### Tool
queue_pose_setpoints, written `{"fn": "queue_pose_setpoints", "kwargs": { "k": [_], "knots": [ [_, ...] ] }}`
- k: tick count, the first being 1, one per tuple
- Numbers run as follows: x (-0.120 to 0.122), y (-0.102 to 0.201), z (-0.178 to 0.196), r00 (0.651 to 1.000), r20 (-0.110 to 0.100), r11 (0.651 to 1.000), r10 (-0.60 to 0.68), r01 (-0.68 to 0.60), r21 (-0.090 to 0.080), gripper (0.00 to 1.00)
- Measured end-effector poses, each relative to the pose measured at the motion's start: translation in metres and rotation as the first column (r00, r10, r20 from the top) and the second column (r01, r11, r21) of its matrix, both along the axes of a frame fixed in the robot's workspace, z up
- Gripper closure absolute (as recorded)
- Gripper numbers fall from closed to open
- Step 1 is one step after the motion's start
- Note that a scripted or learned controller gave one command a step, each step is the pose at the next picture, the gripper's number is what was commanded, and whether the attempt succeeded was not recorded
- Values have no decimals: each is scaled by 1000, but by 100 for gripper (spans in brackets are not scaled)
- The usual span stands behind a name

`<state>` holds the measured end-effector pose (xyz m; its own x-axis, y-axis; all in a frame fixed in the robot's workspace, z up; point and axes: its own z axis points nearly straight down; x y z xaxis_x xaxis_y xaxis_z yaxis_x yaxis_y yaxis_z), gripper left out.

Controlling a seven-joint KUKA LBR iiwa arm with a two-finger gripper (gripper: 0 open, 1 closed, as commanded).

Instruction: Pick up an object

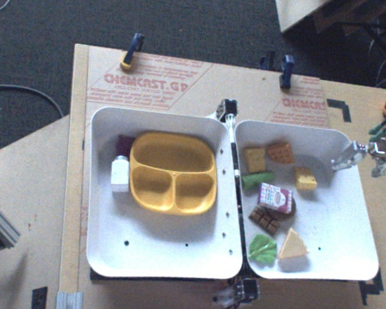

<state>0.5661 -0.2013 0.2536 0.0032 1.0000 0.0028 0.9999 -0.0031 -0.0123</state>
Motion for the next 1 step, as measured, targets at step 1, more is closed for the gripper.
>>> {"fn": "queue_pose_setpoints", "kwargs": {
  "k": [1],
  "knots": [
    [2, 1, 7, 1000, 13, 1000, 3, -3, -3, 0]
  ]
}}
